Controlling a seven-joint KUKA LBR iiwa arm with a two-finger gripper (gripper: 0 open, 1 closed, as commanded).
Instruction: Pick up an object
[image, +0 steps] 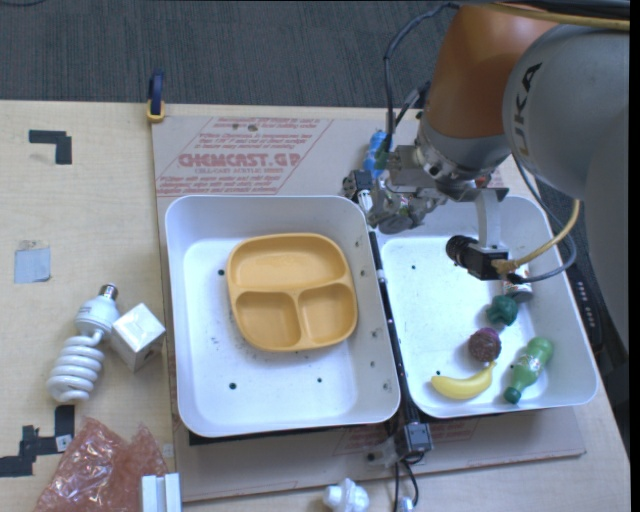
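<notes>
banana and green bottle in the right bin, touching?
Apart. The camera view shows a strip of white bin floor between the banana tip and the green bottle, which lies tilted to its right.

Tray (292, 292) in left bin (190, 330)

I see the right bin (420, 330) floor open left of the banana (462, 384). Banana, bottle (527, 366), dark ball (485, 345) and green piece (503, 310) crowd its near-right corner. The arm (520, 90) overhangs its far edge.
</notes>
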